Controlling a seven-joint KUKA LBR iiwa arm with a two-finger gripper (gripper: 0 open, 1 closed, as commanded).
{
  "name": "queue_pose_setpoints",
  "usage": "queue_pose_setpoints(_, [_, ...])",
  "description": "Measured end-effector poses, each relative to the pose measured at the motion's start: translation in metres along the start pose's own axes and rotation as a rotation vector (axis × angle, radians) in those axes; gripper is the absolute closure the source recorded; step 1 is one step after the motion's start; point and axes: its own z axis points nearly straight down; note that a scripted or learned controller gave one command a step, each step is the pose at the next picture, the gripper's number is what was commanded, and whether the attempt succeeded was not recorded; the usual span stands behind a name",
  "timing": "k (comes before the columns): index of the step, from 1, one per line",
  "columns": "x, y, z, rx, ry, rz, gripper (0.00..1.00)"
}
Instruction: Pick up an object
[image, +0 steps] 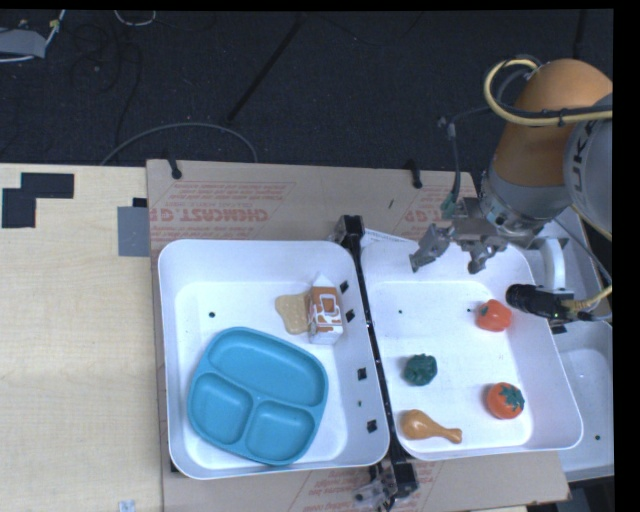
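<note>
The arm (545, 120) comes in from the right and hangs over the far edge of the right bin (455, 300). Its jaws (452, 254) are spread wide, the two dark fingers splayed apart with nothing between them, poised above the bin's far rim.

Everything that could be picked lies nearer to me than the jaws. In the right bin, a small red tomato-like piece (493, 316) sits just to the right of and a little nearer than the jaws, close to the bin's right wall. A dark green lump (420, 369), something like broccoli, rests near the middle of the bin, nearer than the jaws and slightly to their left. A second red-orange piece with a green top (505, 400) lies toward the near right corner, well apart from the jaws. An orange drumstick-shaped toy (430, 428) lies along the near edge, its thin end pointing right.

In the left bin (190, 290), a blue divided plate (258, 394) takes up the near half. Beyond it, close to the wall between the bins, a small white and orange carton (324, 313) stands touching a tan flat piece (293, 313) on its left.

Both bins sit on a sheet of cardboard (260, 205) on the pale wooden tabletop (70, 350). None of the objects touches the jaws.
</note>
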Motion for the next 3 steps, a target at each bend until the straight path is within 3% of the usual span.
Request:
queue_pose_setpoints(1, [0.000,0.002,-0.009,-0.013,-0.001,-0.002,0.00])
queue_pose_setpoints(3, [-0.009,0.001,0.110,-0.008,-0.001,0.000,0.00])
